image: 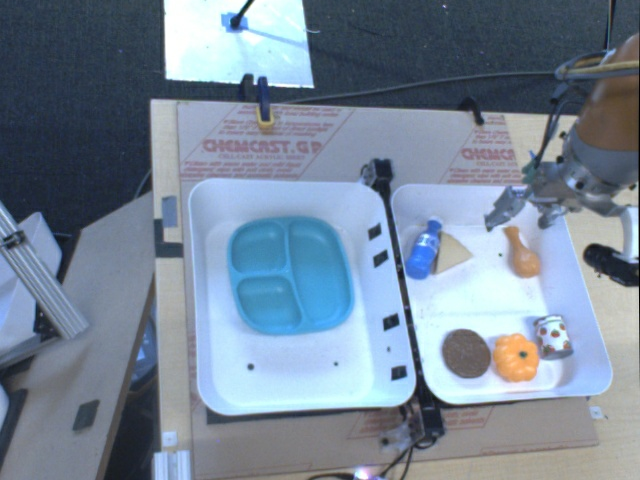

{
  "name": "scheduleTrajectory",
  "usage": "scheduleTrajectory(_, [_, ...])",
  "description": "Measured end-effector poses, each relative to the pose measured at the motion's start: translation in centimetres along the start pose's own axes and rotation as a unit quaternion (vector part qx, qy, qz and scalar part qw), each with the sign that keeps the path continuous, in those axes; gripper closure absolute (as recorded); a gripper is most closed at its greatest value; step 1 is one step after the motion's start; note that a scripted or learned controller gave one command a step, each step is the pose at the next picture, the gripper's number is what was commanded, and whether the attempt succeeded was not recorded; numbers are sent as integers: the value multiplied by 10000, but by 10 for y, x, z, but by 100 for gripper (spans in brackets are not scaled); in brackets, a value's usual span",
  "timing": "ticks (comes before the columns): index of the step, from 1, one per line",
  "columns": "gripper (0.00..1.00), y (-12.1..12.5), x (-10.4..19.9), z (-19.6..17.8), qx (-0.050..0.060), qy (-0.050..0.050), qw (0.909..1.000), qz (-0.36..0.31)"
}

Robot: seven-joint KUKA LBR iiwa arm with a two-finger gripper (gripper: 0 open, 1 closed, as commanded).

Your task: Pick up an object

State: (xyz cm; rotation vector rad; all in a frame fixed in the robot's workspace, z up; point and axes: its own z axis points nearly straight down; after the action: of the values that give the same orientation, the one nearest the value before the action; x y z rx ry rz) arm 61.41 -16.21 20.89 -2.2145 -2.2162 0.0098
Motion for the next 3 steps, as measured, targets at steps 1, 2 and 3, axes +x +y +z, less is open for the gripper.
scheduleTrajectory(1, [0,3,0,-7,-62,-11,10000,-12])
scheduleTrajectory(2, [0,5,5,54,-39,-6,10000,-15])
scheduleTrajectory(3, [0,9,1,114,-67,-9,10000,0])
